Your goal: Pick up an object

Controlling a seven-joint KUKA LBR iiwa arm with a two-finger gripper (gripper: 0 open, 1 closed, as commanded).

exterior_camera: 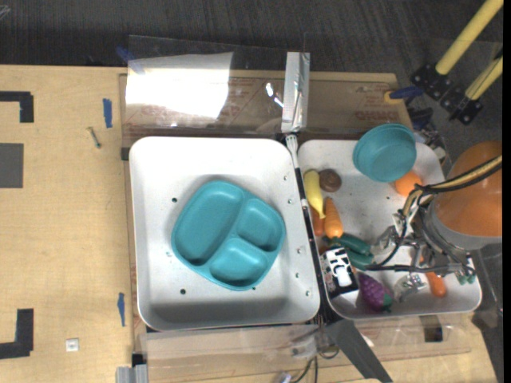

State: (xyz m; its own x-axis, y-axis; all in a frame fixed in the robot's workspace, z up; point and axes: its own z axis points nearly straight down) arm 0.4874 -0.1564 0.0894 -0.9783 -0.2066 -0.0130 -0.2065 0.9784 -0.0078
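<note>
Lab: taped bench (64, 214), white bins (152, 214)

A pale wooden worktop (64, 238) fills the left of the frame, marked with black tape corners (20, 106) and short blue tape strips (107, 112). Dark grey carpet (239, 10) runs across the top. A clear plastic sheet (180, 94) at upper centre catches a bright glare — overhead light. Yellow poles (475, 26) slant in the upper right corner.
</note>
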